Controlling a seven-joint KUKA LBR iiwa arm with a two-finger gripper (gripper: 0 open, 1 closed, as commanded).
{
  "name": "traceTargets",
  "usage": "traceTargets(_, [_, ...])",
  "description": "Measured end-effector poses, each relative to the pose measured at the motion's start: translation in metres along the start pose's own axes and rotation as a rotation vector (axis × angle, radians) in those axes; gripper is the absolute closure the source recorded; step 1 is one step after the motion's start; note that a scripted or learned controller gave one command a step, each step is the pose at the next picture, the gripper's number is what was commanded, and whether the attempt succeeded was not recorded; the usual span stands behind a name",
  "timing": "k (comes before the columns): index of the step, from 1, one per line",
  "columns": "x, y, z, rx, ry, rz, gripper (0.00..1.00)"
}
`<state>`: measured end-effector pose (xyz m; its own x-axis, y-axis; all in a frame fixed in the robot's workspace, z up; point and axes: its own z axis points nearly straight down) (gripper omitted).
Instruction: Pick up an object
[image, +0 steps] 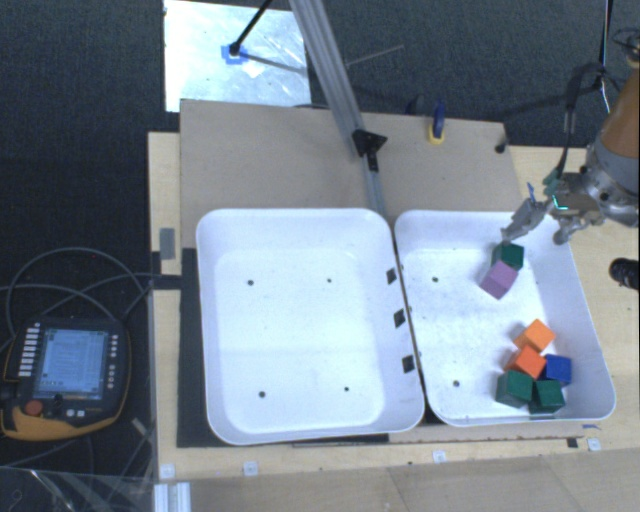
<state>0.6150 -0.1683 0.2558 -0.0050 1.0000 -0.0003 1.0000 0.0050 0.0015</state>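
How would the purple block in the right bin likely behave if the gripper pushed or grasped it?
The purple block looks like a small, rigid cube, so it would probably slide on the right bin floor rather than roll. It touches a green block, which would likely shift with it. Its flat faces should suit the gripper, though it looks light and easily nudged.

I am counting two white bins: the left bin and the right bin. In the right one I am seeing seven blocks: one purple block, three green blocks, two orange blocks and one blue block. One teach pendant is sitting beside the bench, and I am seeing one gripper
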Motion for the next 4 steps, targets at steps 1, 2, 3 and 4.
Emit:
traceTargets(1, [0.000,0.000,0.000,0.000,0.000,0.000,0.00])
traceTargets(2, [0.001,-0.003,0.062,0.005,0.001,0.003,0.00])
traceTargets(3, [-0.005,-0.009,0.121,0.006,0.001,0.003,0.00])
traceTargets(4, [-0.004,-0.010,0.168,0.004,0.000,0.002,0.00])
